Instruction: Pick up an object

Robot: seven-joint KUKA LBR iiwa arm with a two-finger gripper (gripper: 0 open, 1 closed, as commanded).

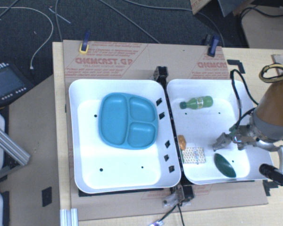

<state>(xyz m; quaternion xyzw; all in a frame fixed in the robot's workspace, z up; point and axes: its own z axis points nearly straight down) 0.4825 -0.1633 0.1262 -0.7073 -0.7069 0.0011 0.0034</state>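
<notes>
So the left white bin (85,140) just has a blue three-section plastic plate (128,120) near its middle. In the right white bin (198,175): a green plastic bottle (197,103) lying toward the far edge, a dark green oval thing (225,165) by the near edge, a patterned packet (194,155) and a small orange-brown piece (181,141) along the left wall. The arm's two-finger gripper (222,144) hangs just above the oval; can't tell how its fingers are set.
</notes>
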